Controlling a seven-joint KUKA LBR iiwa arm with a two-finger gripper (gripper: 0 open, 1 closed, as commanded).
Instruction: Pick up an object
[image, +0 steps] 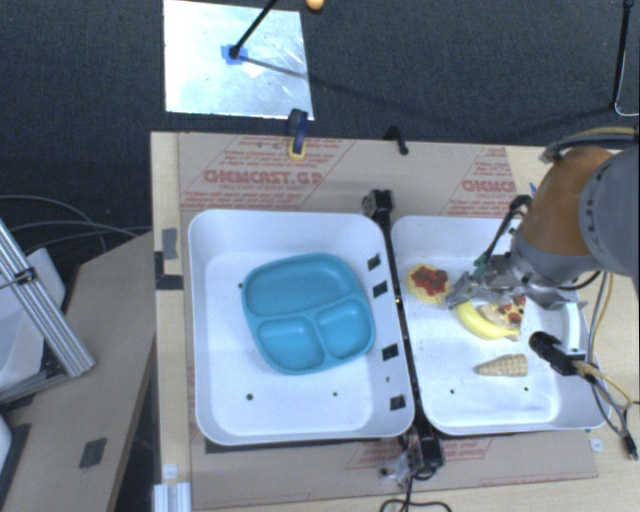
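We see two white bins on a brown board over dark carpet; the gripper hovers by the banana, grip unclear.

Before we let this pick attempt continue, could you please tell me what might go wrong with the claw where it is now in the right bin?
1. The claw sits low among crowded toys: the yellow plastic banana touches a pizza-slice toy, so it may catch both or push one aside.
2. The round red-and-yellow toy food piece lies just beside the claw and could get knocked.
3. The banana is curved and smooth, so it may slip out.
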